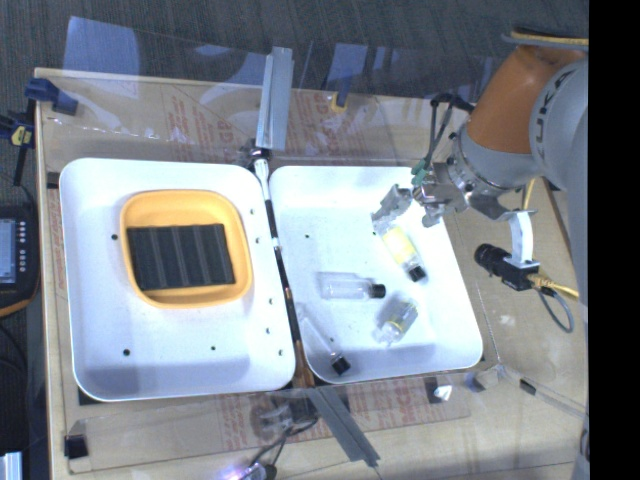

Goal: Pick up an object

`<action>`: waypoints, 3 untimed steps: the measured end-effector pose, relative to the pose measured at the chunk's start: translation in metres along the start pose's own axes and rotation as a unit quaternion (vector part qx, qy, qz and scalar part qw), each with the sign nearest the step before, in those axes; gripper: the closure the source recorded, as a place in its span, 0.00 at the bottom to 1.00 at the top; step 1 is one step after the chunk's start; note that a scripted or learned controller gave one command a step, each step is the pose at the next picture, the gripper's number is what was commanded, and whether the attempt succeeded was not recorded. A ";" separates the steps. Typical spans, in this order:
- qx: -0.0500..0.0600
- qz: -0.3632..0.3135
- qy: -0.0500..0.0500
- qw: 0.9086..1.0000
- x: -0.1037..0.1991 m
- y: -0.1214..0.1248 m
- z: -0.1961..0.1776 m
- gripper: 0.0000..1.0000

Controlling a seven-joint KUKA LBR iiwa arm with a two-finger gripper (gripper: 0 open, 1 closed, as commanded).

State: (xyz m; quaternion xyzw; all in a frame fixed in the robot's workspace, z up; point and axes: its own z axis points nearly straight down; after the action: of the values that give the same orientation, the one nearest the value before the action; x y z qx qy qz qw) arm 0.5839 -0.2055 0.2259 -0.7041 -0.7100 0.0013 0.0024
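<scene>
In the right bin point(455, 313), right of centre in the frame, lie several small clear bottles with dark caps. One with yellow contents point(403, 250) lies slanted in the bin's upper right part. A clear one point(350, 287) lies level near the bin's middle, cap toward the right. Another with a yellowish tint point(396, 321) lies tilted below them, and a fourth point(322, 344) lies along the bin's lower left edge, its cap near the front wall. Any labels on them are too small to read.

The left bin point(90, 338) holds a yellow tray point(184, 204) with a dark ribbed insert point(180, 255). Both bins sit on a pale surface point(520, 368) with faint reddish print that cannot be read; dark carpet lies beyond it at the top of the frame.

The pincer point(412, 205) hangs over the right bin's upper right part, just above the yellow bottle. Whether its fingers are apart or together cannot be told, nor whether it touches anything. The arm's orange band point(510, 93) shows at upper right.
</scene>
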 end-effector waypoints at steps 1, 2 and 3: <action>-0.002 -0.113 -0.001 0.994 -0.002 0.074 0.061 0.00; -0.001 -0.154 0.000 0.988 0.066 0.074 0.134 0.00; -0.001 -0.157 -0.001 0.988 0.023 0.012 0.134 0.00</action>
State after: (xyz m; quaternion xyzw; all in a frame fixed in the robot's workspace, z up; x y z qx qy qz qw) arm 0.5951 -0.1826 0.0920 -0.5842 -0.8116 0.0005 0.0013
